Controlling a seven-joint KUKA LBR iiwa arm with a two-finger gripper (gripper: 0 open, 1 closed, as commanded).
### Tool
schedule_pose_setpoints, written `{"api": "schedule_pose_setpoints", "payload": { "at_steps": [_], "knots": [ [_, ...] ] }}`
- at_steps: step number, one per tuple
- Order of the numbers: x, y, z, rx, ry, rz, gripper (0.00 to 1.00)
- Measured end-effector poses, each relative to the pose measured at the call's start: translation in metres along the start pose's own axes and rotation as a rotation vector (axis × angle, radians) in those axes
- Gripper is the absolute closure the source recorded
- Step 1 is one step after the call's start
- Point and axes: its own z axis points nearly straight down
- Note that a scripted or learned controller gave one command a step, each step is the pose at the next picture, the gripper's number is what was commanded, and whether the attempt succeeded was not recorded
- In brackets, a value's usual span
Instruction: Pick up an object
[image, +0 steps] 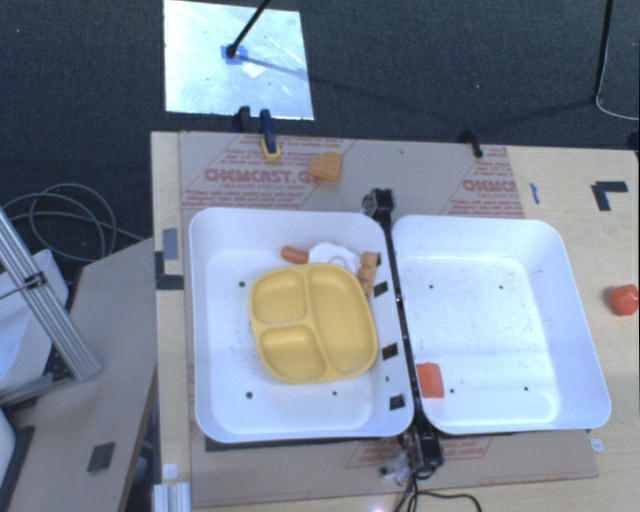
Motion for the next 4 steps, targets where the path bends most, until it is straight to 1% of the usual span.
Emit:
{"api": "schedule_pose_setpoints", "payload": {
  "at_steps": [4],
  "knots": [
    [0.0, 0.0, 0.0, 0.0, 0.0, 0.0, 0.0]
  ]
}}
